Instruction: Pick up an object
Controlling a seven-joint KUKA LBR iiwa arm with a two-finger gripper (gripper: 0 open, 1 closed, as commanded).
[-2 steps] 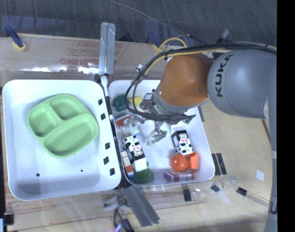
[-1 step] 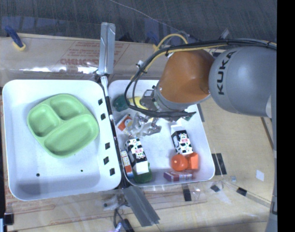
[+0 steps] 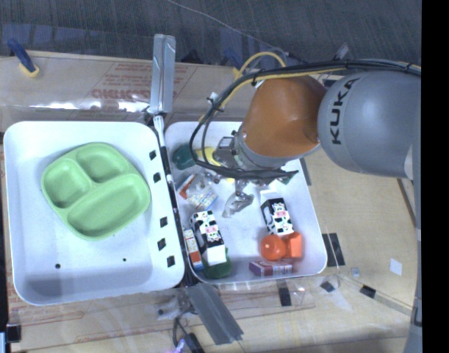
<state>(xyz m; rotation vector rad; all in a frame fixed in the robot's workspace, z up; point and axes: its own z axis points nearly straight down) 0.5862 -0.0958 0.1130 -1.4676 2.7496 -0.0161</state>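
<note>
Right bin crowded; left bin bearing green divided plate. Claw low at right bin's middle, between two cow-print cartons; grip state cannot tell. Risk: neighbours nudged, nothing caught. Orange toy near-right.

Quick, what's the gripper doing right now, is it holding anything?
Gripper: low in the right bin among the objects; whether it grips anything cannot be told.

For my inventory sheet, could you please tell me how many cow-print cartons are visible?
2. One cow carton lies at the right bin's near-left, another cow carton right of centre. The arm may hide more.
</note>
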